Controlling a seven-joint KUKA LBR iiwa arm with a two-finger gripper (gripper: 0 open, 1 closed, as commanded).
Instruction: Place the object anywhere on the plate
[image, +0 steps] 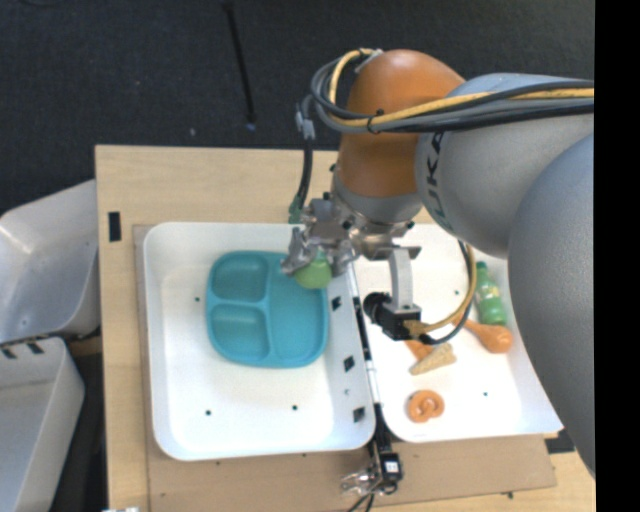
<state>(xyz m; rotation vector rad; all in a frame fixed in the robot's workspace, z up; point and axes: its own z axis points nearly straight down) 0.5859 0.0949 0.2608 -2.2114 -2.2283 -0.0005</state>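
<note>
Okay, your hand (318, 262) is pinching a green fruit (315, 273) over the blue plate's (265, 335) top right edge; nudge it left before dropping.

Teal plate (268, 310), green object (315, 272), white bins (180, 400), orange-banded grey arm (480, 170).

End effector (312, 262) grips green object (315, 273) above teal plate (266, 310) edge.

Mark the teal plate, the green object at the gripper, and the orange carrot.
teal plate (262, 335): camera view, floor of its large compartment.
green object (315, 273): camera view, its rounded body below the gripper (312, 262).
orange carrot (494, 338): camera view, mid-body, right bin.
</note>
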